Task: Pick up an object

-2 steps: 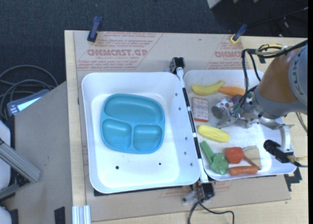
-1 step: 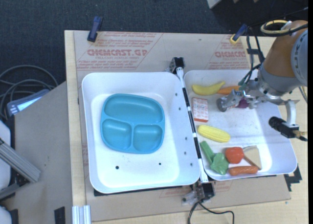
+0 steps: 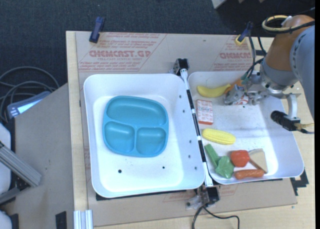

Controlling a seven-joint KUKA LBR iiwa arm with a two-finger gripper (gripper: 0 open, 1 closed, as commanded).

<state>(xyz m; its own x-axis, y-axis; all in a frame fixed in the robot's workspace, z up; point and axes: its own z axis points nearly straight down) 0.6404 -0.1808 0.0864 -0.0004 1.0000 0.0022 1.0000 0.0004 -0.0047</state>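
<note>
So the whole setup sits on a cardboard sheet (image 3: 150,53) with "CHEMCAST GP" printed on it in red, readable above the left bin and again above the right one. Left bin (image 3: 100,173) has a blue divided plate (image 3: 135,125) lying flat in the middle. Right bin (image 3: 285,138), just beside it, has all the toy food. Taking the corn cob (image 3: 218,136) as the marker: a small red-and-white packet (image 3: 204,111) sits just above it by the divider, print too small to read; a banana (image 3: 213,91) is further up; green veg (image 3: 218,162), a tomato (image 3: 240,157), a tan wedge (image 3: 259,159) and a carrot (image 3: 249,174) cluster below it. The arm (image 3: 292,48) comes in from the right, bent down over the bin's upper part. The gripper (image 3: 239,96) hangs up and right of the corn, just beside the banana's right end. Honestly can't tell how far the fingers are spread, or whether they've got anything.
</note>
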